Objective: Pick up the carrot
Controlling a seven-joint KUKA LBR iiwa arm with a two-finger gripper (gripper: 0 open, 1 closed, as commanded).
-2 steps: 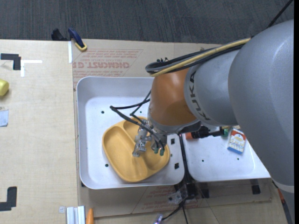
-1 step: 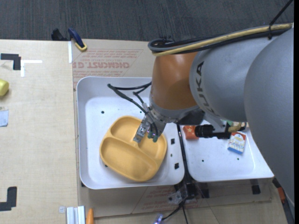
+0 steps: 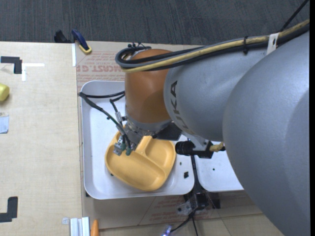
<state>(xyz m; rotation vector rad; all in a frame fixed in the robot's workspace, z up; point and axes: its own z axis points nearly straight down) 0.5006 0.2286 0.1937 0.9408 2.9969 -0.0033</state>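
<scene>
— What room do we have along the edges?

— We see the left bin with a yellow divided plate filling its near part, close to the front rim.

— And the arm?

— The arm reaches over the bin; its hand sits low at the plate's left edge. We cannot tell the carrot's place.
</scene>
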